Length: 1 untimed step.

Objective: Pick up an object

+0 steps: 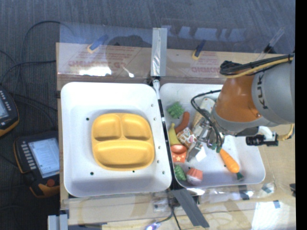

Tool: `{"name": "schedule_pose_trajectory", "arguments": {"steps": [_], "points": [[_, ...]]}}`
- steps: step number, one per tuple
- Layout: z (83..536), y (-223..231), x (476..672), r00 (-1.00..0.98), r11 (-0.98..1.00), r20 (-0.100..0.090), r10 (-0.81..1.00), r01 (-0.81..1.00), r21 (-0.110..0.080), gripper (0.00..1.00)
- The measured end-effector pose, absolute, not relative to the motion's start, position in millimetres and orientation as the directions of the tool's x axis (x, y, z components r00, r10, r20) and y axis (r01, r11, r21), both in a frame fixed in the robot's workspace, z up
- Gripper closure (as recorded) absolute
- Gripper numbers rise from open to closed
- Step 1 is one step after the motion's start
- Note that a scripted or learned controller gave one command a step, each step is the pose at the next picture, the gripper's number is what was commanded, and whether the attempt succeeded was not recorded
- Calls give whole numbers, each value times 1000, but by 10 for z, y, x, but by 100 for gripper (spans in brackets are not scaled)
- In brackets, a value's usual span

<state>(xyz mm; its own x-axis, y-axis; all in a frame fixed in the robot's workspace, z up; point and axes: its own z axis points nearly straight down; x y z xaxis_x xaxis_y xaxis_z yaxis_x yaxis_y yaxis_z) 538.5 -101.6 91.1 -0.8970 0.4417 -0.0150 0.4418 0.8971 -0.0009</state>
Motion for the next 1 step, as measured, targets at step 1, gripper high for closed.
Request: {"name": "schedule_pose_trajectory", "arguments": {"steps": [1], "points": [[905, -1018, 5677, -868, 868, -9, 496, 496, -5, 0]]}}
